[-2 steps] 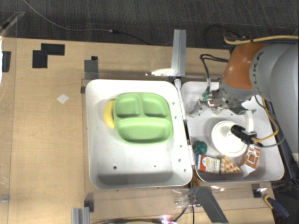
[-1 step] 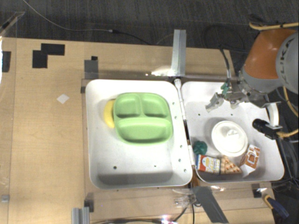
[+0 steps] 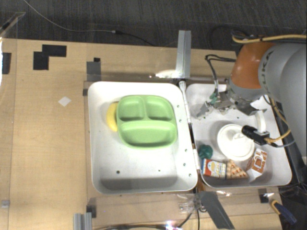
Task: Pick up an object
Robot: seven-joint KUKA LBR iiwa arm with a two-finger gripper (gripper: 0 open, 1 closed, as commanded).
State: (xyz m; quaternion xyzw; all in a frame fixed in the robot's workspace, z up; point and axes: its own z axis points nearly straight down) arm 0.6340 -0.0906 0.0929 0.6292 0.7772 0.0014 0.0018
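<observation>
Camera view, seen from above: you are looking at the arm (image 3: 273, 75) reaching in over the right bin (image 3: 283, 176), with its gripper (image 3: 213, 104) low in that bin's far left corner, close to the divider between the two bins. How the gripper is set you cannot tell at this scale, and no object shows in it. Candidate objects lie on the near side of the gripper, toward the camera: a white bowl (image 3: 235, 140) sits just nearer and slightly toward the arm's base, a small teal object (image 3: 205, 151) lies almost straight toward the near wall, and beyond it a snack box (image 3: 225, 169) rests with its long axis running along that near wall, beside an orange-and-white packet (image 3: 259, 162). Across the divider from the gripper, in the left bin (image 3: 139, 176), a green divided plate (image 3: 146, 120) partly covers a yellow object (image 3: 112, 116), likely a banana. Judged from this layout, the bowl and the teal object are the closest targets, and the coming move calls for travel toward the near wall of the right bin before any descent; the bowl's smooth rim may prove hard to pinch.
</observation>
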